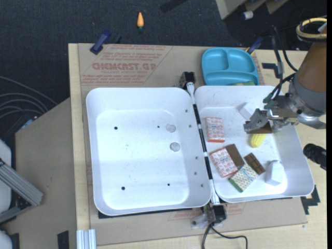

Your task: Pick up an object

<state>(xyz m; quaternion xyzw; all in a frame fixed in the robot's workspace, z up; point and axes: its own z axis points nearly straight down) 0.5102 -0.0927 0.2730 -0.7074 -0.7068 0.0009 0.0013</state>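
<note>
My gripper [258,124] hangs over the upper right part of the right bin [295,188], at the end of the grey arm with its orange band. Just under it, touching or nearly touching, lies a small yellow object [258,139]; I cannot tell whether it is held. Elsewhere in this bin lie a red-and-white packet [214,128], a second patterned packet [223,163], two brown bars [234,154] [254,163], a green patterned packet [243,179], a white lump [273,173] and a small white block [245,109].
The left bin [104,154] holds two small grey discs [171,128] [175,147]. A blue divided tray [230,66] sits behind the right bin. A blue clip [100,43] lies at the board's far left corner, and an orange bit [140,19] on the floor beyond.
</note>
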